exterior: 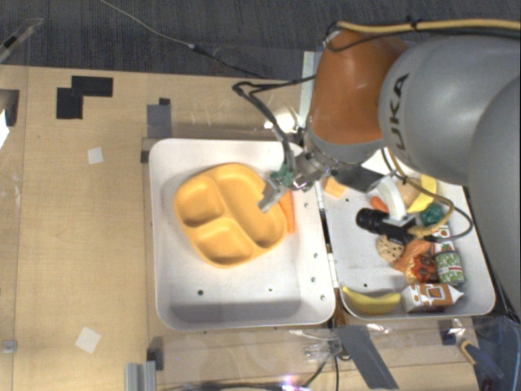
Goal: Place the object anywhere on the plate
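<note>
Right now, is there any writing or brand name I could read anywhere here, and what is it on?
"UKA": on the grey arm, the end of a brand name whose start is cut off by the arm's curve.
The cartons in the right bin have printed labels, too small and blurred to read.
Nothing else carries text.

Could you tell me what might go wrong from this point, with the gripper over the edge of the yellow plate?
1. The gripper sits at the right rim of the yellow plate, with an orange carrot-like piece just beside that rim. If it is released here, it may land half on the rim and slide off into the left bin.
2. The gripper is close to the rim, so going lower could nudge or tip the plate.
</note>
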`<state>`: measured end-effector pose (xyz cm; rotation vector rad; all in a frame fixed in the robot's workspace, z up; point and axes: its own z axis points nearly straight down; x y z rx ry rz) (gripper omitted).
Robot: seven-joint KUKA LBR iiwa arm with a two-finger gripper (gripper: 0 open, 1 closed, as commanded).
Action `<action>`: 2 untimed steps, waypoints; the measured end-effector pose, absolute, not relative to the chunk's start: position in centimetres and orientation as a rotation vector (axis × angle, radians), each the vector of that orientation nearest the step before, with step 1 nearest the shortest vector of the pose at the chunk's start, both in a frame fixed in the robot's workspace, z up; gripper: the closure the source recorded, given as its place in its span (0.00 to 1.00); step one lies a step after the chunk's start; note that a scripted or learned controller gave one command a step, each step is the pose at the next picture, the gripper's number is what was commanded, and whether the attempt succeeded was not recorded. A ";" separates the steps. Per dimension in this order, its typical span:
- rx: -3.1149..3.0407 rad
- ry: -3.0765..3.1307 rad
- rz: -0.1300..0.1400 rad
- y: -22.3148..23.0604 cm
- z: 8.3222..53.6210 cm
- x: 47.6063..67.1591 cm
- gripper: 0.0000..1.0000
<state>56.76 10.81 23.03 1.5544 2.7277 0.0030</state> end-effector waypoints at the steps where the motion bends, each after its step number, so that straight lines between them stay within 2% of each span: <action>1: 1.555 2.727 0.003 10.8 23.0 56.8 0.00; 2: 1.555 2.727 0.003 10.8 23.0 56.8 0.00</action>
